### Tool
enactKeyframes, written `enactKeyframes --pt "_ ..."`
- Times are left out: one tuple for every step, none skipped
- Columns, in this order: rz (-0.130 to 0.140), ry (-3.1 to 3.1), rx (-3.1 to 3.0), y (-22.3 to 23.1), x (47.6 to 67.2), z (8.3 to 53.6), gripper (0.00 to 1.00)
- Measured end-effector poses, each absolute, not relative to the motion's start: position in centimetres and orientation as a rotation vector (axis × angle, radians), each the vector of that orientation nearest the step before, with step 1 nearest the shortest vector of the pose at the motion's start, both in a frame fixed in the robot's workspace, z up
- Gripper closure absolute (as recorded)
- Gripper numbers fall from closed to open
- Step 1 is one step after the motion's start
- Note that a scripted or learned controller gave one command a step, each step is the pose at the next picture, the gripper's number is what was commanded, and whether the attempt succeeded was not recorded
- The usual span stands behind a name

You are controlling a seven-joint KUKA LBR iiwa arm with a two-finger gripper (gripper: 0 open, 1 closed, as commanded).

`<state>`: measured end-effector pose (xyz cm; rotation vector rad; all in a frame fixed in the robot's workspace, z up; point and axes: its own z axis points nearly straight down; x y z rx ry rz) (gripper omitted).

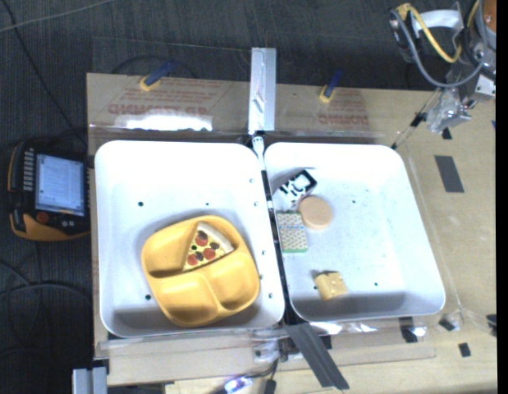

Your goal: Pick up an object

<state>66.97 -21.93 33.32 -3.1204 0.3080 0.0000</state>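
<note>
Dark carpet floor (196,15) with cables, tan wooden bench (471,245), handheld control pendant (48,191) at left

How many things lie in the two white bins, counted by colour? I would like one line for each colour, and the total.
Yellow: 2, the divided plate in the left bin and the small block in the right bin
Tan: 1, the round disc
Black and white: 1, the patterned piece
Green checked: 1, the flat pad
Multicoloured: 1, the pizza slice on the plate
Total: 6
</note>
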Motion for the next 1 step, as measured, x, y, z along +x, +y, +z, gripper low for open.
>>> enactKeyframes --pt "-0.001 0.312 -3.118 -18.37 66.91 35.50 1.00"
